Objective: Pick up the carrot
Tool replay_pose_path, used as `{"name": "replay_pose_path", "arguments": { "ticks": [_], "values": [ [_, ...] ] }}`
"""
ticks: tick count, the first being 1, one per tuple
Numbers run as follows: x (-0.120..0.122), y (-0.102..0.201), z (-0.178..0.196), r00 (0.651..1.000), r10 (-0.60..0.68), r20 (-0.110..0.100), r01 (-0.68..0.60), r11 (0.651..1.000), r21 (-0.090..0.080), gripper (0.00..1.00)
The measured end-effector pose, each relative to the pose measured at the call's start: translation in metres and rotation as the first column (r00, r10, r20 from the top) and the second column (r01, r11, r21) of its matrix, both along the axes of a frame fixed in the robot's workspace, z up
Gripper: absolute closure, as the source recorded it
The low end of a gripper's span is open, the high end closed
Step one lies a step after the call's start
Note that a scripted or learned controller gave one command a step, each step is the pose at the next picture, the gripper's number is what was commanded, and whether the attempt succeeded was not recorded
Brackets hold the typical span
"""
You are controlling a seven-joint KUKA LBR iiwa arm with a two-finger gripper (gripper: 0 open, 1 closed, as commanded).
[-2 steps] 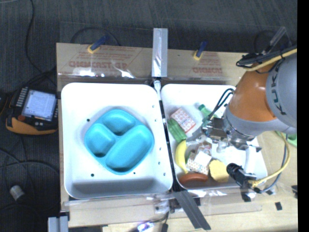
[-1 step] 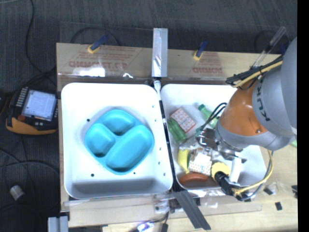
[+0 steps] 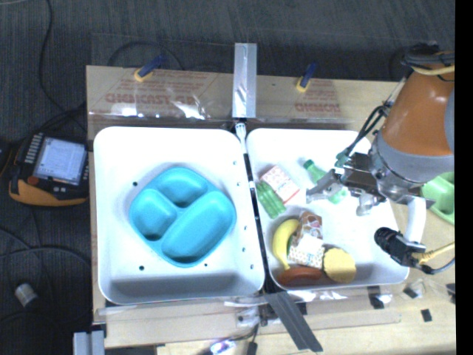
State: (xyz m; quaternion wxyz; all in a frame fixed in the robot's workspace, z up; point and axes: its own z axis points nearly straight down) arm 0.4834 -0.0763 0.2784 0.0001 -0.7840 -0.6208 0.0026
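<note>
A reddish-brown elongated thing (image 3: 298, 276) lies along the front wall of the right bin (image 3: 369, 140), partly under a printed packet (image 3: 306, 251). I cannot tell whether it is the carrot. My gripper (image 3: 341, 200) hangs over the right half of that bin, well behind and to the right of that thing. Its fingers (image 3: 321, 191) are spread open with nothing held between them. A green bottle (image 3: 318, 171) lies just behind the left finger.
The right bin also holds a banana (image 3: 281, 242), a yellow lump (image 3: 340, 265), a pink-and-white box (image 3: 280, 184) and a green stick (image 3: 269, 200). In the left bin (image 3: 111, 272) sits a blue divided dish (image 3: 182, 214). A green object (image 3: 442, 192) rests outside, to the right.
</note>
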Motion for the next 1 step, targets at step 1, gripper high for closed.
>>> {"name": "replay_pose_path", "arguments": {
  "ticks": [1],
  "values": [
    [0.0646,-0.0412,0.0628,0.998,0.055,0.002,-0.055,0.998,0.000,0.00]
  ]
}}
